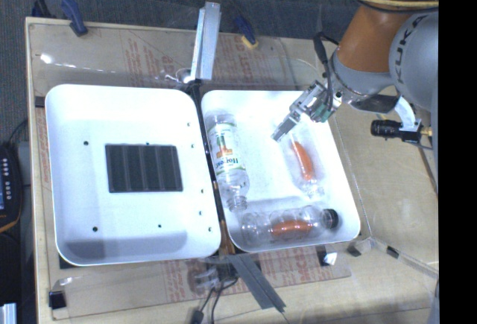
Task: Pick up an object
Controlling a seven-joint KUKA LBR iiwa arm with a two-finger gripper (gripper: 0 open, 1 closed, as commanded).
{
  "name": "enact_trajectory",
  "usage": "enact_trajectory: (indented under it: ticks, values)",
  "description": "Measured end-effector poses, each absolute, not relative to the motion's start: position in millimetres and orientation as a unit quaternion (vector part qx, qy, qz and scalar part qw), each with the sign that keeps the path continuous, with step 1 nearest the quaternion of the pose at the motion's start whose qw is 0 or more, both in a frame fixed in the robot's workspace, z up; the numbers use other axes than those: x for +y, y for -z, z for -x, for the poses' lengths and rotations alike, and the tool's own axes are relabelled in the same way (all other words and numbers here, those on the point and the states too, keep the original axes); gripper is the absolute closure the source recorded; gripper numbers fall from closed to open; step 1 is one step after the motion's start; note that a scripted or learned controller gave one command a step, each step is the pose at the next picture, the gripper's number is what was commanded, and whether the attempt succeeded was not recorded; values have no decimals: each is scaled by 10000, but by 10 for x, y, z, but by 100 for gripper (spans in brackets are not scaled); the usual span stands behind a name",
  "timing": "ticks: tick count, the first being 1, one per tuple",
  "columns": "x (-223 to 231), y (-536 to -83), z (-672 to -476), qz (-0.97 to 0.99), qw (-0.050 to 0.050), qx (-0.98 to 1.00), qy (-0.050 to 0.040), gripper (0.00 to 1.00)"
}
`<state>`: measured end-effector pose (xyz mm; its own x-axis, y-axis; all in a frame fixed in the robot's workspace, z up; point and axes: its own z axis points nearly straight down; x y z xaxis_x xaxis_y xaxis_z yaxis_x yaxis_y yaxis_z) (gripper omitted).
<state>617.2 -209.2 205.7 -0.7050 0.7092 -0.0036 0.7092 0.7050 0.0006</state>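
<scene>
The gripper (287, 127) hung narrow-fingered and held nothing above the right bin (257, 103). Just below it lay an orange-filled bottle (304, 162); a labelled bottle (226, 159) lay to its left, another bottle (291, 223) lower down.

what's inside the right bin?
The right bin holds three clear plastic bottles: one labelled near its left wall, one with orange inside below the gripper, one along the front.

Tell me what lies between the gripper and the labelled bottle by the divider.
Bare white bin floor separates the gripper from the labelled bottle.
</scene>
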Motion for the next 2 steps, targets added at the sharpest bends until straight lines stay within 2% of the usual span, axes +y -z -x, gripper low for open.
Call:
enact_trajectory:
  ticks: [1,2]
  values:
    - [-2082,-2049,-6169,-3390,4,9408,3,0]
    - [-2079,-1758,-6254,-2991,-5,9542,2,0]
